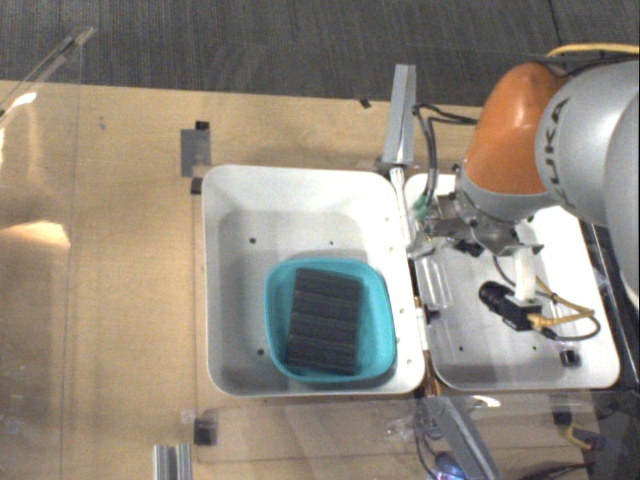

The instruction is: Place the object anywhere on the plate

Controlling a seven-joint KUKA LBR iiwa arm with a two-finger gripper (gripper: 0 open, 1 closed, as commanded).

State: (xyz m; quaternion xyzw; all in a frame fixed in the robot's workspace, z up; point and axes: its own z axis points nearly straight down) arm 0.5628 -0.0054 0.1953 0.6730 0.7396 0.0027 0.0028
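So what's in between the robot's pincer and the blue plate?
In the camera view, the white walls where the two bins meet lie between the pincer and the blue plate, which carries a dark ridged block.

Robotics lab: bench-mounted bins [230, 268], grey carpet [250, 28].

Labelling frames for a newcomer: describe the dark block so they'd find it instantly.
Start at the left white bin. Toward its near side sits a teal plate, and the dark ribbed block lies flat on it. It is the one black, grooved rectangle in that bin.
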